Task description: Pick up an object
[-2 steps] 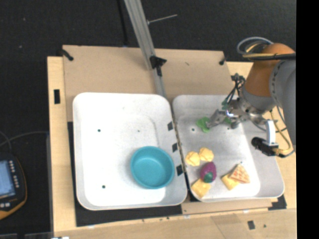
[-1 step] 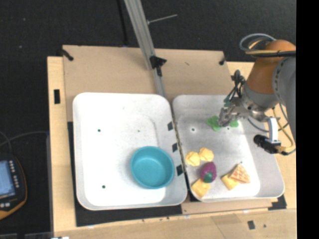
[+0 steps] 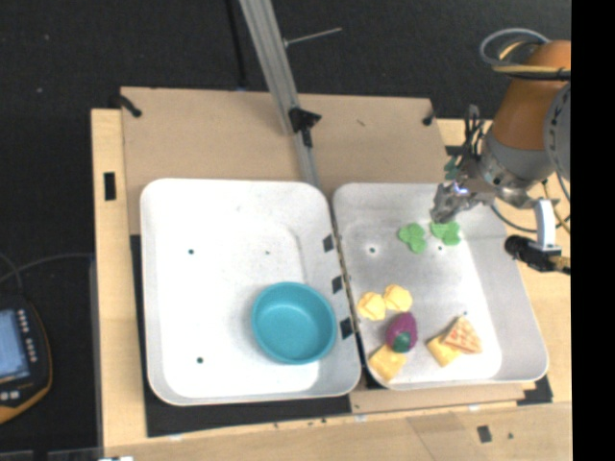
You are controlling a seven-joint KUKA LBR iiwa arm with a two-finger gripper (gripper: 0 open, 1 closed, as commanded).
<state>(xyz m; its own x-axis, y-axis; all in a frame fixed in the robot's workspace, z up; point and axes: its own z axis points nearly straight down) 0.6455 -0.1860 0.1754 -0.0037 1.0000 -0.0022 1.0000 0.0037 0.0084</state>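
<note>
The gripper [image 3: 448, 203] hovers over a green toy piece [image 3: 445, 231] near the right bin's [image 3: 500, 286] far edge; whether its fingers are spread cannot be told. A blue bowl [image 3: 292, 322] sits in the left bin [image 3: 211, 248].

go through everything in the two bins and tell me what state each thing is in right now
blue bowl: upright, in the left bin
green pieces: lying flat, right bin
yellow pieces: loose, side by side
purple toy: lying against a yellow block
orange wedge: lying flat
gripper: above the green pieces
</note>
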